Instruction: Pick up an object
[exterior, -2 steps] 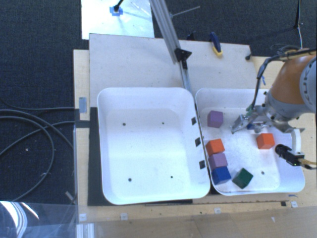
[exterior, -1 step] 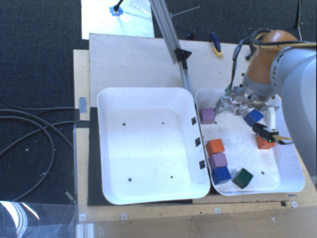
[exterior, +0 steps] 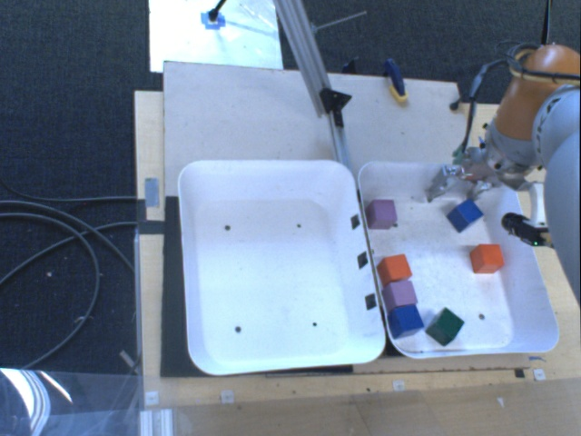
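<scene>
The right bin [exterior: 536, 334] holds several small cubes. A blue cube [exterior: 465, 214] lies near the back right, with a purple cube [exterior: 381, 213] to its left by the dividing wall. An orange cube [exterior: 487, 258] sits at the right. Along the left wall stand an orange cube [exterior: 394, 268], a purple cube [exterior: 399, 293] and a blue cube [exterior: 405, 320]. A green cube [exterior: 445, 326] lies near the front. My gripper [exterior: 457, 185] hangs over the bin's back edge, just above and behind the blue cube. It is open, with nothing between its fingers.
The left bin [exterior: 195, 334] stands beside the right one, their walls touching. A slanted metal pole [exterior: 304, 44] crosses the back of the bench. A blue-handled clamp [exterior: 395, 80] lies on the board behind the bins. Cables [exterior: 54, 243] run on the floor at left.
</scene>
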{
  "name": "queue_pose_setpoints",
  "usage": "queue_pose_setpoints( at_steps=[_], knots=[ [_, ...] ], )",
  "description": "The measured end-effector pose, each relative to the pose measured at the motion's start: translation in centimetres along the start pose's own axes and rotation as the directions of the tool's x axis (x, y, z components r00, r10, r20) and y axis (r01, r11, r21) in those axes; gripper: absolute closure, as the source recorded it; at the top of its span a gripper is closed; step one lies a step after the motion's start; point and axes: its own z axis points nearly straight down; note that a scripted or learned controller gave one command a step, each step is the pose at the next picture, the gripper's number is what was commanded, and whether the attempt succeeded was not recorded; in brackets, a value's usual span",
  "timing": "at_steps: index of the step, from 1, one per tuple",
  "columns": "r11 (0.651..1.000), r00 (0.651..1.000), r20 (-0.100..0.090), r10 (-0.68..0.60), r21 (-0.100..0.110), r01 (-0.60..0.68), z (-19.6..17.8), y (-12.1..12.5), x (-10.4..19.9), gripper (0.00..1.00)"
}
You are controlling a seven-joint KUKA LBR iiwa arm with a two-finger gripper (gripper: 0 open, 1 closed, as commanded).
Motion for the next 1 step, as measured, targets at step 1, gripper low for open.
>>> queue_pose_setpoints(
  at_steps=[1],
  knots=[
    [1.0,1.0,0.004,-0.01,-0.005,0.01,-1.21,0.19,0.3,1.0]
  ],
)
